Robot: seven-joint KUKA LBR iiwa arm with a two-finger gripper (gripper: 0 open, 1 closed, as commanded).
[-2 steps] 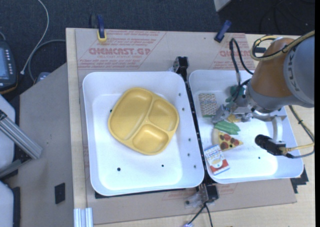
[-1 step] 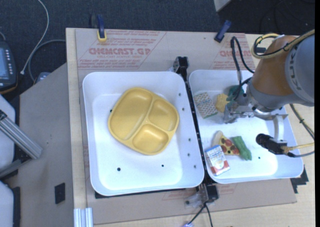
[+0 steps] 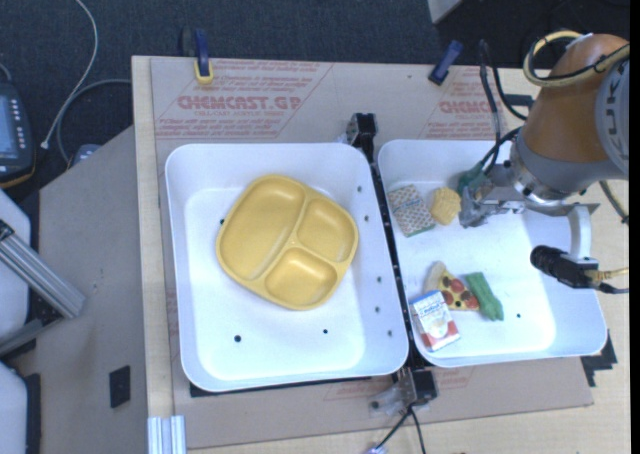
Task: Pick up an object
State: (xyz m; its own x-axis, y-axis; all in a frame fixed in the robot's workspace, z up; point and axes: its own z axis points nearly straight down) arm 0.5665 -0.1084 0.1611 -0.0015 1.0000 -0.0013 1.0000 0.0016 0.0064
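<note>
The right bin (image 3: 560, 342) holds several small items. A yellow lumpy piece (image 3: 445, 206) lies next to a grey speckled square (image 3: 408, 210) at the bin's upper left. A pizza-slice toy (image 3: 453, 289), a green piece (image 3: 486, 295) and a small red-and-white carton (image 3: 433, 320) lie near the front left. My gripper (image 3: 476, 204) hangs low over the bin's upper part, just right of the yellow piece and very close to it. Nothing visibly sits in it.
The left bin (image 3: 200, 342) holds a yellow divided plate (image 3: 288, 240). The orange-banded arm (image 3: 570, 112) comes in over the right bin's far right corner. A black cable fitting (image 3: 562, 264) hangs over the right bin's right side.
</note>
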